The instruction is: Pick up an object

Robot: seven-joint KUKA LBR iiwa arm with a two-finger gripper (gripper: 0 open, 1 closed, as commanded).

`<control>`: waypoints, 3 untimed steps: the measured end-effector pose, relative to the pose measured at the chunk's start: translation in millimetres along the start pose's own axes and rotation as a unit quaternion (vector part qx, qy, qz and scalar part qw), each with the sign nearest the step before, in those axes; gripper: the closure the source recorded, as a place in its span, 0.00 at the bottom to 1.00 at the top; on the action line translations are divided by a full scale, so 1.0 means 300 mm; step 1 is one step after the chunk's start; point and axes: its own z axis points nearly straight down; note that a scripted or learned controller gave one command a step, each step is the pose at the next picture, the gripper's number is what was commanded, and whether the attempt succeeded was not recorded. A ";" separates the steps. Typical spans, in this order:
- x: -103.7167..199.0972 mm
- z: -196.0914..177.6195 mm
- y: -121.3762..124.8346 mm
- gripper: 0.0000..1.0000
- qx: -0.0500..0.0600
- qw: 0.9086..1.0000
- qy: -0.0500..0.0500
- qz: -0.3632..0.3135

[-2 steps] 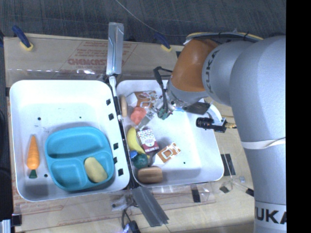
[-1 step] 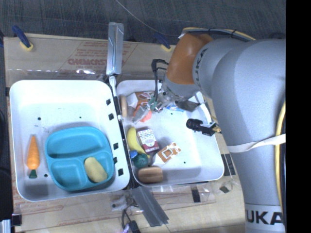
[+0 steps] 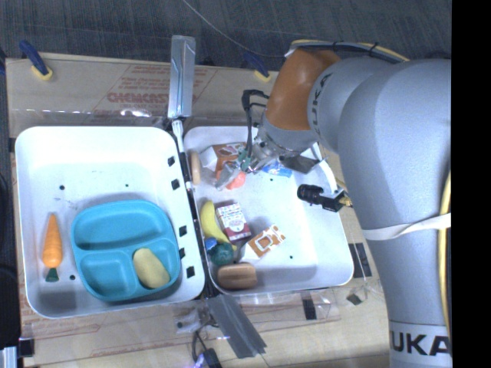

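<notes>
Over the right bin (image 3: pixel 330 251), claw (image 3: pixel 247 162) reaches down.

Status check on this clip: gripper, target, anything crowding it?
Gripper low at right bin's far end, over small clutter. Nothing seen held. Banana, brown box lie nearer the front.

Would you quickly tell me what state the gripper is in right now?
Gripper: low in the right bin among the items; state cannot be told.

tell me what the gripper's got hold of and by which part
Cannot be told: the gripper is down among the clutter at the back of the right bin, its tips hidden.
</notes>
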 end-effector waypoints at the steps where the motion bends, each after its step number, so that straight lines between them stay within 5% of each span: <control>1: 0.214 -0.327 0.172 1.00 -0.020 0.994 -0.009 0.103; 2: 0.329 -0.874 0.205 1.00 -0.022 0.990 -0.009 0.136; 3: 0.337 -0.500 0.016 1.00 -0.012 0.993 -0.006 0.121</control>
